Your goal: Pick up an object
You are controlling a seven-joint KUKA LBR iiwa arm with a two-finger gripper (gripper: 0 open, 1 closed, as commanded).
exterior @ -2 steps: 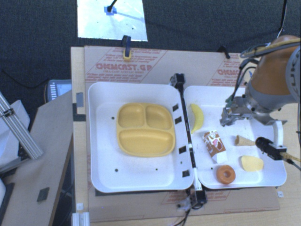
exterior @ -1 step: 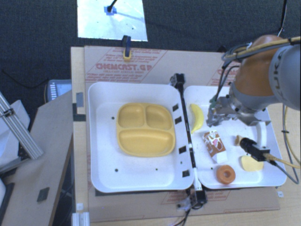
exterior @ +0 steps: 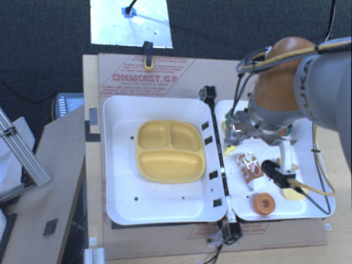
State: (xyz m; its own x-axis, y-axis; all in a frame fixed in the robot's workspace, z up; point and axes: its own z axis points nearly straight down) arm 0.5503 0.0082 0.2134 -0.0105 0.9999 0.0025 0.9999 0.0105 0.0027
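Orange ring-shaped toy (exterior: pixel 264 203) lies in right bin (exterior: pixel 316 210) beside brown-and-white packet (exterior: pixel 249 166).

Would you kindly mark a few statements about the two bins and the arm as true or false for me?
1. The yellow divided plate lies in the left bin. True.
2. The orange ring sits on the yellow plate. False: it lies in the right bin, near its front edge.
3. The arm is over the right bin. True.
4. The brown and white packet lies in the left bin. False: it is in the right bin, behind the orange ring.
5. The yellow plate has three compartments. True.
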